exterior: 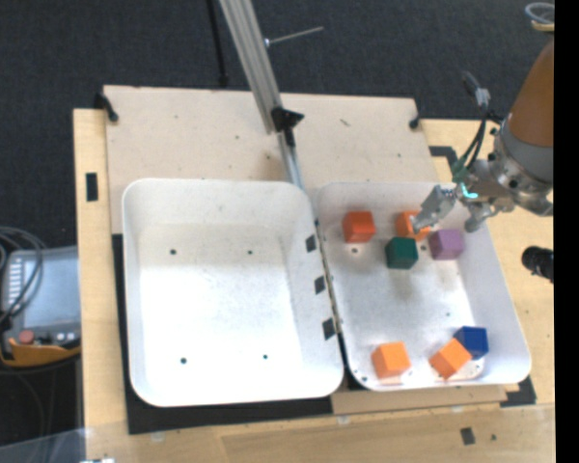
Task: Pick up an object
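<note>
1. Grey metal marks our end effector (pixel 442 207), which hangs over the upper part of the right bin (pixel 489 297), next to a small orange block (pixel 406 224) half hidden behind it; we cannot tell whether it is spread or pressed together, or whether it touches the block.
2. Near it lie a purple block (pixel 447 243), a dark green block (pixel 400 253) and an orange block (pixel 359 226).
3. At the bin's near edge sit two orange blocks (pixel 391 359) (pixel 451 358) and a blue block (pixel 472 340).
4. The left bin (pixel 222 287) lies beside it on the pale wooden surface (pixel 193 133).
5. Dark carpet (pixel 77 27) surrounds the surface; a slanted aluminium post (pixel 251 51) rises behind the bins.
</note>
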### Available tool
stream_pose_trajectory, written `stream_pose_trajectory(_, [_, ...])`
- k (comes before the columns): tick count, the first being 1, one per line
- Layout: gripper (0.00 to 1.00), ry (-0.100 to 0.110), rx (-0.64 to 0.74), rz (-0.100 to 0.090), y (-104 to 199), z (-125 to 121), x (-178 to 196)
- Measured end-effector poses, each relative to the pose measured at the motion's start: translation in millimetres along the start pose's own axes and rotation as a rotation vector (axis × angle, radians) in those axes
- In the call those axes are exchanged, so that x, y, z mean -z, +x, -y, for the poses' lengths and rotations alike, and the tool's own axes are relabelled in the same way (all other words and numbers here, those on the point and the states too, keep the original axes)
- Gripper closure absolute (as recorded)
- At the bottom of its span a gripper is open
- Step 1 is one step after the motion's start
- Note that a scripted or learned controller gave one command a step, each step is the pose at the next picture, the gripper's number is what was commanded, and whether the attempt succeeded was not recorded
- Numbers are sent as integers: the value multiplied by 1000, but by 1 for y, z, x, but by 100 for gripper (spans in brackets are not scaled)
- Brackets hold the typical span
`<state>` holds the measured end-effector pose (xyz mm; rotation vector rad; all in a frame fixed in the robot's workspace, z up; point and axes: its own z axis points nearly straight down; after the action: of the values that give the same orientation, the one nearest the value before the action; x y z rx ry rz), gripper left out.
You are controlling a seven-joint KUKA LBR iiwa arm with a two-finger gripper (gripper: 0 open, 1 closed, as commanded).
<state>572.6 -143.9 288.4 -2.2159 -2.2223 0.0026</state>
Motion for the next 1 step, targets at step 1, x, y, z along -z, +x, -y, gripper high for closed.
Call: stream_pose_trajectory(1, [0, -5, -1, 0, 0, -1, 2])
